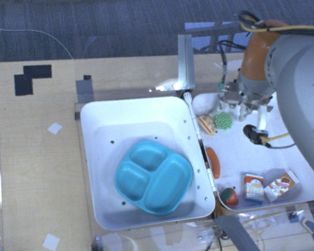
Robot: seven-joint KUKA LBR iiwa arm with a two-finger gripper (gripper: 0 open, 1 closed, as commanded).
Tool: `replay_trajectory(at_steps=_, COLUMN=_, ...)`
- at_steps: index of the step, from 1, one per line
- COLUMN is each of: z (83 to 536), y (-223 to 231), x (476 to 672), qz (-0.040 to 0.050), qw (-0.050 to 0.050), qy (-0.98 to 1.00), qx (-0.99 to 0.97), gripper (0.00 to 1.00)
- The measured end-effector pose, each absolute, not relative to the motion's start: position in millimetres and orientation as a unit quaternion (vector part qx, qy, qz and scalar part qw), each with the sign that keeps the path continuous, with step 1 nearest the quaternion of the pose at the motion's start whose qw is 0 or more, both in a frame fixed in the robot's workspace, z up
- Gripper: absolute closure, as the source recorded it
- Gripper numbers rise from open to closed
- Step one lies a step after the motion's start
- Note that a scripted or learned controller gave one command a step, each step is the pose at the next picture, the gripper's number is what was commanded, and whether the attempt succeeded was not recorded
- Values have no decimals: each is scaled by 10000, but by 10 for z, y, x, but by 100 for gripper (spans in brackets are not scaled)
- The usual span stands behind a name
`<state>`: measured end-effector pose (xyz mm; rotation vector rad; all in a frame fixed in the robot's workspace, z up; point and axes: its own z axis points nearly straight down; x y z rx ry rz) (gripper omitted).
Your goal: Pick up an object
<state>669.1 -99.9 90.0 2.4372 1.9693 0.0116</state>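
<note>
Nearest the camera, along the near edge of the right bin (310,193), stand two small cartons (268,187) and a red-and-green toy fruit (228,196), all probably light and stiff. Farther in, the pincer (242,102) hovers just right of a green knobbly ball (223,121); how it stands I cannot tell. That ball looks light, likely soft, best pinched across its middle.

left bin (102,155): divided plate (153,176) | right bin (309,187): two cartons (269,187) at near edge
</note>
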Motion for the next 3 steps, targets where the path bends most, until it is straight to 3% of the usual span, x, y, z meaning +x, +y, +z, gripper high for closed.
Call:
replay_trajectory(at_steps=1, z=868, y=-938, x=6516, qz=18, qw=26, qy=7120, qx=7022, gripper=0)
replay_trajectory(at_steps=2, z=1875, y=-701, x=6704, qz=18, qw=31, qy=7884, qx=6151, gripper=0)
replay_trajectory(at_steps=3, z=1009, y=-1029, x=6496, qz=8, qw=17, qy=7915, qx=6111, gripper=0)
